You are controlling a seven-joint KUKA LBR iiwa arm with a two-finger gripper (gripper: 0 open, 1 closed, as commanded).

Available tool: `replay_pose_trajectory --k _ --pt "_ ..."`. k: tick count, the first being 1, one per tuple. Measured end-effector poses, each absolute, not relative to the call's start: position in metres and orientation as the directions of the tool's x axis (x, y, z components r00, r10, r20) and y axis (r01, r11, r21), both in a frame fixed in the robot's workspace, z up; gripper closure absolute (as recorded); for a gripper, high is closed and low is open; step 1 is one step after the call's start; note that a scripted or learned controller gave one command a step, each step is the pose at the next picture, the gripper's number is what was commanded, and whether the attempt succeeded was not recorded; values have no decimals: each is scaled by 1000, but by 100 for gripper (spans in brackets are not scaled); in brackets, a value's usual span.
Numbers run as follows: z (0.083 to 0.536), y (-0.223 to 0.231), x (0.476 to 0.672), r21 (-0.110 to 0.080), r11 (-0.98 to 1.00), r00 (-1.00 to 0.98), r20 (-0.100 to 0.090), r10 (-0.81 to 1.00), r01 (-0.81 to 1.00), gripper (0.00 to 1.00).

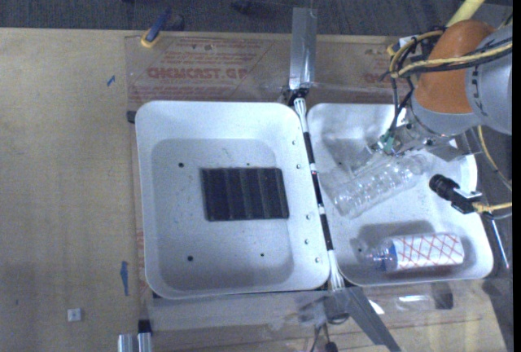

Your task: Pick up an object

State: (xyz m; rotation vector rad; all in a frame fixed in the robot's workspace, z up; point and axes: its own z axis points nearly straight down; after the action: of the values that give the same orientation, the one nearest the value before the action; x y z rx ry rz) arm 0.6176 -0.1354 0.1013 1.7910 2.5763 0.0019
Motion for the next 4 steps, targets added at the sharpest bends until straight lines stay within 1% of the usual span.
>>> replay_pose_trajectory --k 1,2,3,4 --pt "88 -129 573 7 485 -485 -5 874 874 0" --pt "88 -146 582 8 434 -434 -5 901 901 0" --pt "88 -104 633 8 466 -466 -5 885 885 0" --pt "114 -146 574 0 343 -343 0 939 939 0"
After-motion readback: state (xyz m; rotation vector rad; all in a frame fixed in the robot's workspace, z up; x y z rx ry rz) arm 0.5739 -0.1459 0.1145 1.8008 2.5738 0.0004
